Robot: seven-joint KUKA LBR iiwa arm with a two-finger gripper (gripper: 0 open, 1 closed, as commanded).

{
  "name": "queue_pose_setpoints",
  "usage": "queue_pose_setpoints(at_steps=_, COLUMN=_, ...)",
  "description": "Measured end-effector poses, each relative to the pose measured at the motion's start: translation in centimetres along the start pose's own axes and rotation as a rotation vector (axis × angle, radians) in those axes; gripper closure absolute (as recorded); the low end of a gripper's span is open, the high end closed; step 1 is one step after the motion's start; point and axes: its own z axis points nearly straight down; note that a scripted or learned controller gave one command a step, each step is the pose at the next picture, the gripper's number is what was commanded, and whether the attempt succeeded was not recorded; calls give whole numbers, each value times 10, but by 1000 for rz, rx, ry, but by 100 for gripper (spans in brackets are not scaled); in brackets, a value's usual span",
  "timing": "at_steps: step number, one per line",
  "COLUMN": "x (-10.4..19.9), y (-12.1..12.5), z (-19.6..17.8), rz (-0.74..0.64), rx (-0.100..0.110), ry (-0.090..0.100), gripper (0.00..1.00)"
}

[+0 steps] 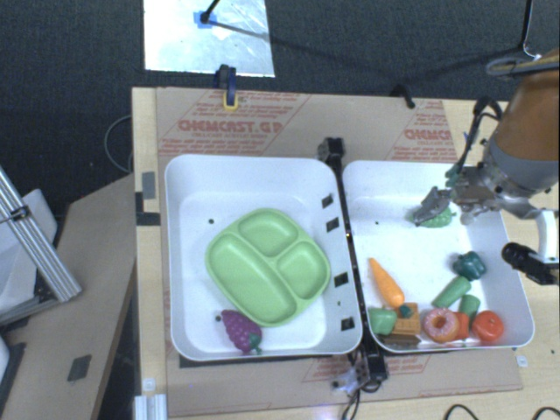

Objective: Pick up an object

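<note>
One pale green item [440,218] is being touched by the end effector [437,206], grip undeterminable, one carrot [386,282] lying below it.

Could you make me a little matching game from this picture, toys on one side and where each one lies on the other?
Things:
1. plate
2. grapes
3. carrot
4. tomato

Places:
A. left bin, near corner, just below the plate
B. right bin, near the wall shared with the left bin
C. middle of the left bin
D. right bin, near right corner, beside the donut

Pairs: 1-C, 2-A, 3-B, 4-D
</note>
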Motion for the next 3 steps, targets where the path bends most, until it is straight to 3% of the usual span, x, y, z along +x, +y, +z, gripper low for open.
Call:
queue_pose_setpoints(at_steps=1, x=0, y=2, z=-5, rz=-2, rx=-11, ry=-2, gripper=0)
queue_pose_setpoints(at_steps=3, x=12, y=15, z=108, rz=-2, rx=-6, ry=0, gripper=0)
